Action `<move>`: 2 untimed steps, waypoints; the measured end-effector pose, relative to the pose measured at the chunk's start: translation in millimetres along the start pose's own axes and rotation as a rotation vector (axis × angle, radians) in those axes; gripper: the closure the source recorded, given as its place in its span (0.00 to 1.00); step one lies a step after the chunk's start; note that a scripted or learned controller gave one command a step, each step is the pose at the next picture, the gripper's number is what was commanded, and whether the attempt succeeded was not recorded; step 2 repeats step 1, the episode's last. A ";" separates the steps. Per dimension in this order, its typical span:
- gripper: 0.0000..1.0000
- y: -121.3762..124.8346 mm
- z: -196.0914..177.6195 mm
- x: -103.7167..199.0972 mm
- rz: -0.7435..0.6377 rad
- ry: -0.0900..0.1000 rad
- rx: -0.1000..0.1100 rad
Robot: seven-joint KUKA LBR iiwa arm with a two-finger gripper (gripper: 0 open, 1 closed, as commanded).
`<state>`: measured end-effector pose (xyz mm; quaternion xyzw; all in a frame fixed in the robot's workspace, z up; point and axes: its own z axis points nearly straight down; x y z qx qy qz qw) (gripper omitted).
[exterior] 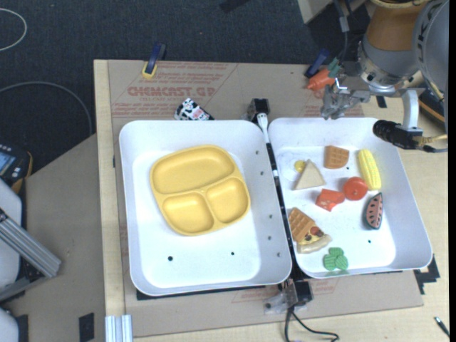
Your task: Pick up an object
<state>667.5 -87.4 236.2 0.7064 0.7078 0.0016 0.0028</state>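
Place: a robot lab or test cell is showing here.
Arm: a grey and orange industrial arm (402,20) is reaching in over the counter (107,120).
Setup: two white bins (135,155) are sitting clamped side by side.
Contents: plastic toy food (335,191) is lying in the right bin.
Floor: cables (28,91) are trailing across dark carpet.

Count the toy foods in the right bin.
7: cracker, corn cob, sandwich wedge, tomato, red chunk, watermelon slice, pizza slice; plus green broccoli makes 8.
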 end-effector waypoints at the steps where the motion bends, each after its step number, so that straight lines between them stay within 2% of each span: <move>1: 1.00 3.9 6.6 5.6 0.001 -0.001 0.002; 2: 1.00 3.9 6.6 5.6 0.001 -0.001 0.002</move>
